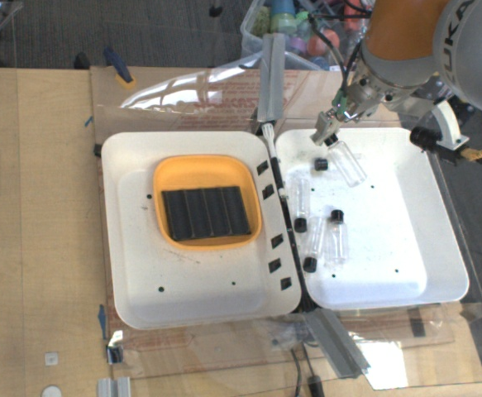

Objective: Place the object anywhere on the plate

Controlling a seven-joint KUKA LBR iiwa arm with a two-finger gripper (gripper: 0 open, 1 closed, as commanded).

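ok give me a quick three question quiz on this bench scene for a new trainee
1. True or false: the orange plate sits in the left bin.
2. Which bin holds the clear vials with black caps? A) left B) right C) both
3. Fill in: a dark ribbed ____ lies on the plate.

Key
1. True.
2. B: four vials, such as one, lie in the right bin, with the gripper above that bin's far edge, near another vial.
3. Block, or slab, lying flat inside the plate.
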